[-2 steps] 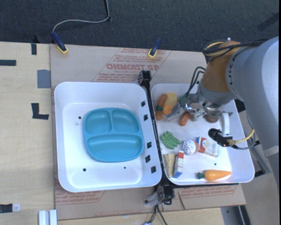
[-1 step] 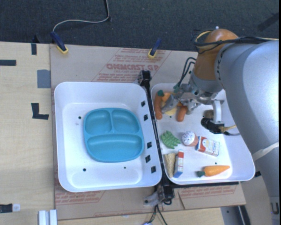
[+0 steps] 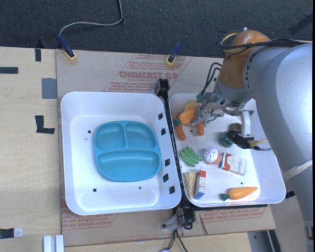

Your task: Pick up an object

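My gripper (image 3: 203, 115) is low in the right bin (image 3: 268, 178), at its far left corner. It sits right among a cluster of small toy foods: an orange piece (image 3: 188, 114) to its left and two reddish sausages (image 3: 180, 132) (image 3: 200, 129) just below it. The arm's wrist hides what lies directly under the gripper. Nearer the front lie a green leafy piece (image 3: 189, 155), a white and red ball (image 3: 211, 155), a small carton (image 3: 232, 164), a cone (image 3: 190, 181), a slim box (image 3: 200, 184) and a carrot (image 3: 240, 192).
The left bin (image 3: 76, 182) holds a blue divided plate (image 3: 127, 150). A dark green item (image 3: 227, 138) lies right of the gripper by a white bracket (image 3: 245, 121). The bins' shared wall (image 3: 168, 140) runs close on the gripper's left.
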You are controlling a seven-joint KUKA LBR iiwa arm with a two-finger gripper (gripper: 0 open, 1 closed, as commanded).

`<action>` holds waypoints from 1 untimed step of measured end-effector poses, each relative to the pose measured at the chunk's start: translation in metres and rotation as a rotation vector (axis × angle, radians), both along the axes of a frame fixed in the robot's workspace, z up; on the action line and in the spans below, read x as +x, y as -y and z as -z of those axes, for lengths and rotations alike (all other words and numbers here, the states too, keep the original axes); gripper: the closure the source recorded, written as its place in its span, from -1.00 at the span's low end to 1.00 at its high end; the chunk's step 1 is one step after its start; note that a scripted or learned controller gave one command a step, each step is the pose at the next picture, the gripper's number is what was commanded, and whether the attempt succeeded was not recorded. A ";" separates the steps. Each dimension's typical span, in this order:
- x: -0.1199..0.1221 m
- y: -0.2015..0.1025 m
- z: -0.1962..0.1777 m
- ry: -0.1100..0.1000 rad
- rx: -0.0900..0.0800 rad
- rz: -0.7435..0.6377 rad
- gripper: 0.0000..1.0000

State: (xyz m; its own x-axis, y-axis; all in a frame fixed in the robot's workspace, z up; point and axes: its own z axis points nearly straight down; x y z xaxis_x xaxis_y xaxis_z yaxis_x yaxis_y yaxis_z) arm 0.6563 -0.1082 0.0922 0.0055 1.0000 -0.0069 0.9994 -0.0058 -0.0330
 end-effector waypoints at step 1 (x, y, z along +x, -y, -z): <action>-0.025 -0.095 -0.138 0.036 0.007 -0.009 1.00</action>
